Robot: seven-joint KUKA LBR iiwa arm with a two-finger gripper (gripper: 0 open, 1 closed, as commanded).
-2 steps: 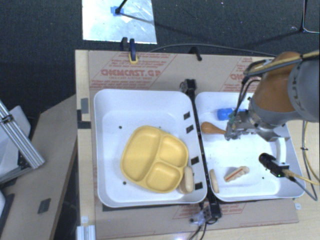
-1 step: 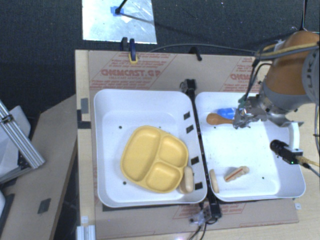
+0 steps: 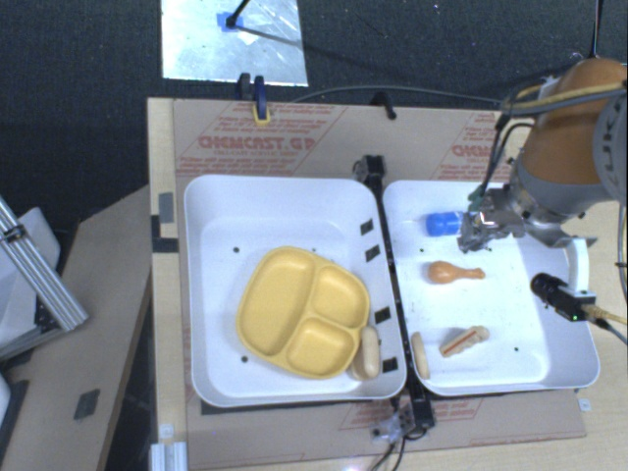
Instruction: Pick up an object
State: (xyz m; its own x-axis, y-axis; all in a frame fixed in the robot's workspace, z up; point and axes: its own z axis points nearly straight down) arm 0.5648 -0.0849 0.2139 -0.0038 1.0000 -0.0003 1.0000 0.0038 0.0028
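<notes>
The drumstick [image 3: 454, 273] lies crosswise, thin end toward the arm (jaws' state: cannot tell) in the right bin [image 3: 559, 361].

Grey arm reaching in from the right, gripper [image 3: 478, 232] lowered — orange-banded wrist above

left shallow plastic bin [image 3: 211, 263]: white, with small black marks on its floor and right wall
right shallow plastic bin [image 3: 520, 361]: white
divided plastic tray [image 3: 294, 307]: pale yellow all over
small cylinder-shaped object [image 3: 443, 224]: bright blue
drumstick-shaped toy [image 3: 453, 273]: orange-tan, darker at the round end
hot-dog-shaped toy [image 3: 462, 340]: tan bun, reddish-brown middle
oval bread-like piece [image 3: 368, 352]: beige
bench board [image 3: 294, 130]: light brown with faded red lettering
robot arm [image 3: 574, 155]: grey, with an orange band
floor mat [image 3: 78, 86]: dark, speckled
foil sheet [image 3: 234, 27]: silvery, with a blue spot
</notes>
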